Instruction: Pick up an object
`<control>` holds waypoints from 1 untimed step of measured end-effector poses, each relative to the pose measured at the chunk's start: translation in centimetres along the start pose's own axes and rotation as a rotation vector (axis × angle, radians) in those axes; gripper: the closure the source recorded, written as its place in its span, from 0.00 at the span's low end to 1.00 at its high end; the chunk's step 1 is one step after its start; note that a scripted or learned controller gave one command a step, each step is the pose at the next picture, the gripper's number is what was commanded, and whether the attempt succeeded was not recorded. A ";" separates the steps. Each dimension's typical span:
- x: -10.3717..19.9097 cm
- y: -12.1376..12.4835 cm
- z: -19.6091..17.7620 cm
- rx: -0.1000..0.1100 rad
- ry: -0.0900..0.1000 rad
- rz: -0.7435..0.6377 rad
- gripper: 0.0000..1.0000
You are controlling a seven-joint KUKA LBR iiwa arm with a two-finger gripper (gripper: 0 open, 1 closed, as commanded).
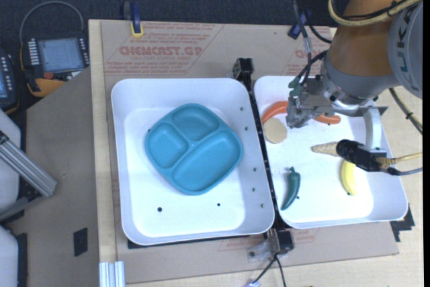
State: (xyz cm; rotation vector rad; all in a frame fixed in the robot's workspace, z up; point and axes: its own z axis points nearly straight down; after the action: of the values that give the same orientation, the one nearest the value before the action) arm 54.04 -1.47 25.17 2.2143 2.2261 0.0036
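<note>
My gripper [299, 116] hangs low over the back left part of the right bin [322, 206]. It sits right over an orange carrot-like piece [271, 110], whose curved end sticks out to the gripper's left; another orange bit [330, 120] shows on its right. Just in front of the gripper lies a round beige disc [275, 133]. Whether the gripper touches the orange piece cannot be told from this angle.
The right bin also holds a beige cone [324, 148], a yellow banana [347, 179] and a green chili pepper [291, 188]. A black cabled part of the arm [357, 155] hangs over the cone. A blue divided plate [193, 148] lies in the left bin [122, 144].
</note>
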 end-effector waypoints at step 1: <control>4.4 1.3 0.0 0.000 0.001 -0.001 1.00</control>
State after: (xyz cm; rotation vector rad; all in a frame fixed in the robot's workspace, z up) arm 55.27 2.96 25.20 2.2141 2.2272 0.0039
